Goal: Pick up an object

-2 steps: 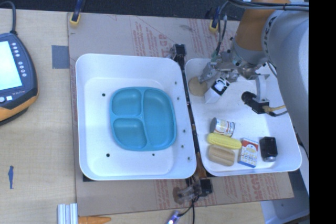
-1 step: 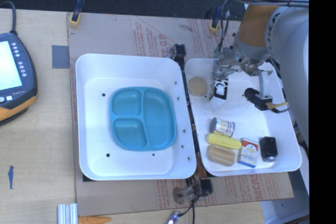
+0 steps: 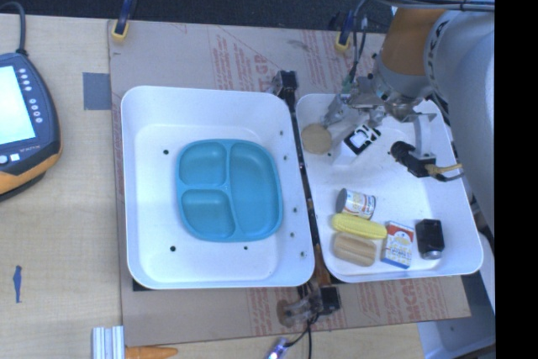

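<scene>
Round tan disc (image 3: 317,139), smooth-topped

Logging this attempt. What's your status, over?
Claw over right bin, far end. Nothing visibly held. Round tan piece beside it; black-white item beneath.

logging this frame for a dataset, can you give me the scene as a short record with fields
left bin: holds a blue divided plate
right bin: holds all the small items
near tool: tan round piece, black and white item
front of right bin: small can, corn cob, bread roll, small carton, black block
arm: reaching in over the back of the right bin
tool: low over the back left corner, nothing seen held
</scene>
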Available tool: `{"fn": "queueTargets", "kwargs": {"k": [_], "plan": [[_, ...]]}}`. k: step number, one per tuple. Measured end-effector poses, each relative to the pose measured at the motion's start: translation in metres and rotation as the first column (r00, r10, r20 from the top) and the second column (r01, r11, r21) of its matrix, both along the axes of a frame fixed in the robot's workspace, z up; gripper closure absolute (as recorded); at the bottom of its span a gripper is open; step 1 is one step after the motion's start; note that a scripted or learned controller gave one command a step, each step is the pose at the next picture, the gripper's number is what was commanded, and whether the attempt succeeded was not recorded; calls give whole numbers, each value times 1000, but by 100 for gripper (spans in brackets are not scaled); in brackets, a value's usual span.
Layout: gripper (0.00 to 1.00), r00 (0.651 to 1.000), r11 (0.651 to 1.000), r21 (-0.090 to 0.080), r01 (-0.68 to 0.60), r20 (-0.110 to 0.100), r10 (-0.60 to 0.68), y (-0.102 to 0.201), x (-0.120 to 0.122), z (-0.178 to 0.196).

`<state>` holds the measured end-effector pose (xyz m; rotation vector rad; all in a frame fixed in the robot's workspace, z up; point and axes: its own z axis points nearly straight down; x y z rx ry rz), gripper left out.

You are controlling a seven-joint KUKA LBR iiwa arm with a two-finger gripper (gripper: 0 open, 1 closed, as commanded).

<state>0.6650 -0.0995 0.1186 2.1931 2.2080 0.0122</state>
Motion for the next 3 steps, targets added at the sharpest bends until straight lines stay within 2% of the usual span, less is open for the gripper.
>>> {"fn": "queueTargets", "kwargs": {"k": [1,2,3], "plan": [[0,1000,1000,8,1,-6,-1,-17,-1,-10],[0,1000,1000,1,3,-2,-3,1,-2,-14],[0,1000,1000,4,-1,5,1,4,-37,-14]]}}
